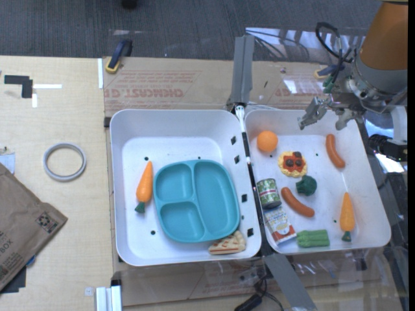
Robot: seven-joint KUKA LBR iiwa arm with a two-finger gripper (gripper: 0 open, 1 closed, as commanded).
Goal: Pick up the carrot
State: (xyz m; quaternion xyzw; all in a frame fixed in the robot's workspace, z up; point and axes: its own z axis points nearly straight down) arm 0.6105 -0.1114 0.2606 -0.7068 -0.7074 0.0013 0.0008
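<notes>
Two carrots are in view. One orange carrot (144, 184) with a green top lies in the left bin (123, 141), just left of the teal plate. A second carrot (347, 212) lies near the right wall of the right bin (379, 232). My gripper (326, 116) hovers over the far edge of the right bin, above and left of a sausage (334, 151). Its fingers (310, 116) are spread open with nothing between them. It is well away from both carrots.
A teal divided plate (196, 201) fills the middle of the left bin, with a pizza slice (227, 244) at its front. The right bin also holds an orange (266, 140), a small pizza (293, 164), a can (267, 193), broccoli (306, 186), another sausage (297, 203), a carton (280, 226) and a green piece (312, 238).
</notes>
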